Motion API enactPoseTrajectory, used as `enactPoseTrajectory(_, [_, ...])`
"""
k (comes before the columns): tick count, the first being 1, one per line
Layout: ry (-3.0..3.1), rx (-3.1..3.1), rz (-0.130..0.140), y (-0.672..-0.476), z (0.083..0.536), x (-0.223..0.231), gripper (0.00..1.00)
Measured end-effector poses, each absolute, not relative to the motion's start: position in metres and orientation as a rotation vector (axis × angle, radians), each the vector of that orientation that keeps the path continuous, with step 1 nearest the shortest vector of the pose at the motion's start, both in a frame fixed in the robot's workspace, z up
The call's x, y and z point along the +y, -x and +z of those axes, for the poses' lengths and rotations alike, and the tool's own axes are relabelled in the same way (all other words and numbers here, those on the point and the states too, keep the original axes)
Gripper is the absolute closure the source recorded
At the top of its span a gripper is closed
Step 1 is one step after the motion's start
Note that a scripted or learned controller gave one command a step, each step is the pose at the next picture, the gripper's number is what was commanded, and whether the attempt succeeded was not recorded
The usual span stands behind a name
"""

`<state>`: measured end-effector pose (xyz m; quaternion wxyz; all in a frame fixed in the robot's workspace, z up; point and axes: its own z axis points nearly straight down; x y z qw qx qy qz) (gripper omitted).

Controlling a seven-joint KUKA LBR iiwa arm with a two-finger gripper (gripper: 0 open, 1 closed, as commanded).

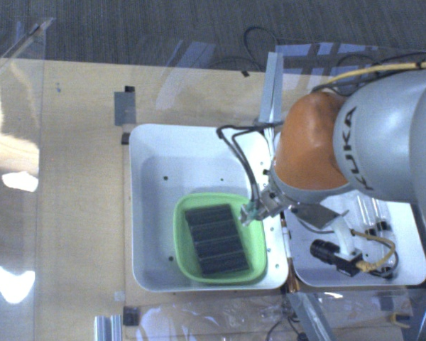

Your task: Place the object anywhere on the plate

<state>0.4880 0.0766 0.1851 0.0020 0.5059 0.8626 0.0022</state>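
A green square plate with rounded corners sits in the front half of the left white bin. On it lies a dark ribbed rectangular object, running from the plate's back left to its front right. My gripper hangs at the plate's right rim, just beside the object's back right corner. The orange wrist band and grey arm cover most of the gripper from above, so what it touches is hidden.
The arm's bulk hangs over the right white bin and hides most of its floor. The divide between the two bins runs just right of the plate. A grey metal upright stands behind the bins.
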Motion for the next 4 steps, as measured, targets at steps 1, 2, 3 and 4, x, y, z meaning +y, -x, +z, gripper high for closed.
enactPoseTrajectory(1, [-1.588,2.706,0.007,-0.488,0.185,0.076,0.0])
enactPoseTrajectory(2, [-1.591,2.704,0.008,-0.498,0.185,0.107,0.0])
enactPoseTrajectory(3, [-1.553,2.724,0.008,-0.505,0.204,0.07,0.0])
enactPoseTrajectory(4, [-1.572,2.714,0.006,-0.511,0.214,0.043,0.0])
